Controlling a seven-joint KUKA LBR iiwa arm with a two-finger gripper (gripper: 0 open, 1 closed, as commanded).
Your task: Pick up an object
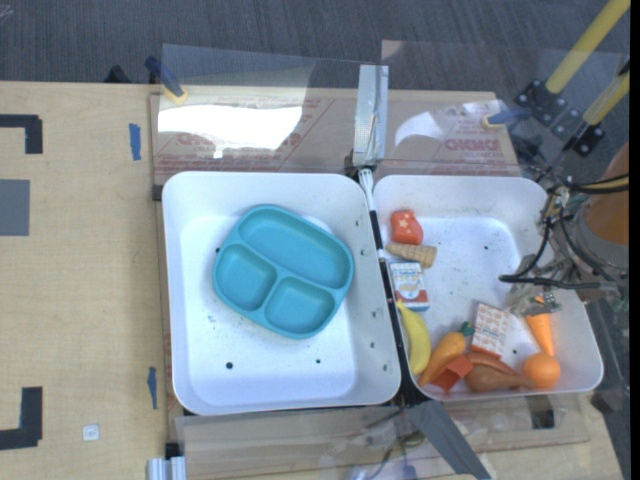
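Lying in right bin [455,190]: toy foods, heaped mostly along near and left walls, likely as dumped. Listed: strawberry [405,226], cracker [414,254], milk carton [410,286], banana [415,336], orange [541,370], carrot [541,332], patterned packet [491,327]. None lifted. Gripper [545,280] seen at bin's right wall, above carrot; grip state cannot be judged, tangled in cables. Left bin [190,298] occupied by blue divided plate [284,270]. Reddish pieces near front wall not identifiable.

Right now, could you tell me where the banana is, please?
The banana lies in the right bin, against its left wall near the front, just below the small milk carton and beside the orange toy pepper.
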